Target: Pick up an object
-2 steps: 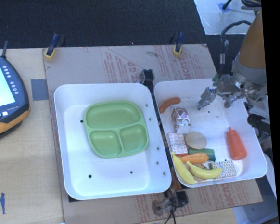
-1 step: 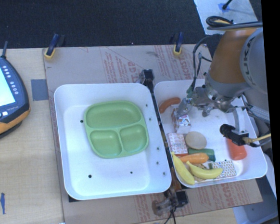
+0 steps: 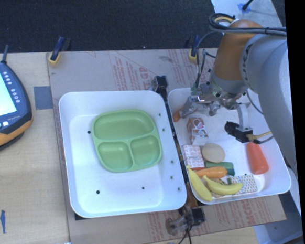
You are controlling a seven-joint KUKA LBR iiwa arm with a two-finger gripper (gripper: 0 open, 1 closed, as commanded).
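One arm [image 3: 253, 69] bent over right bin [image 3: 283, 179], gripper [image 3: 201, 103] seemingly low.

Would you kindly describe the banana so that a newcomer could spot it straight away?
Start at the right-hand white bin, the one crowded with toy food. Look to its near-left corner, where the banana lies just below a carrot. It is the only yellow, curved piece there.
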